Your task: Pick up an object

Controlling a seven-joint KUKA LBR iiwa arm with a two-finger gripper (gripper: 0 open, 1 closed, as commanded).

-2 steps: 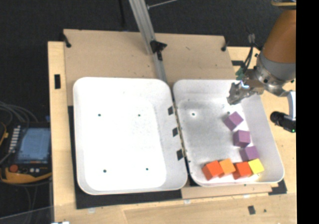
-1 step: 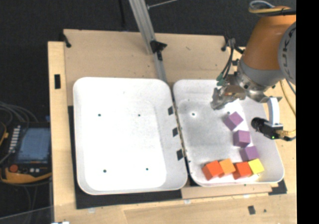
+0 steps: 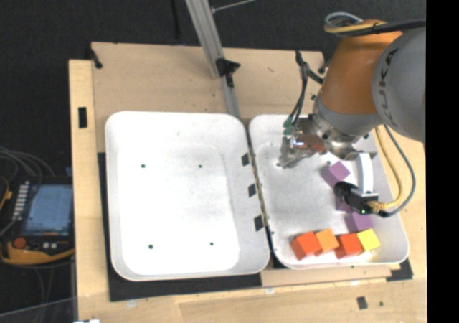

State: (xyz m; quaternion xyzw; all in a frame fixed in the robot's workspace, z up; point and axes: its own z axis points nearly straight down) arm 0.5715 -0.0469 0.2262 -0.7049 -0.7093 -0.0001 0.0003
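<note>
My gripper (image 3: 290,155) hangs over the upper left part of the right bin (image 3: 301,203), above bare bin floor, and I see nothing in it. A purple block (image 3: 336,171) lies just to its right. Along the bin's front edge sit a red-orange block (image 3: 307,244), an orange block (image 3: 327,239), a red block (image 3: 349,245) and a yellow block (image 3: 369,240) in a row. Another purple block (image 3: 358,222) lies just behind the red and yellow ones.
The left bin (image 3: 179,192) stands beside the right one, with a dark divider strip between them. A slanted metal pole (image 3: 204,20) rises behind the bins. The arm's orange and grey body (image 3: 358,85) covers the right bin's far right corner.
</note>
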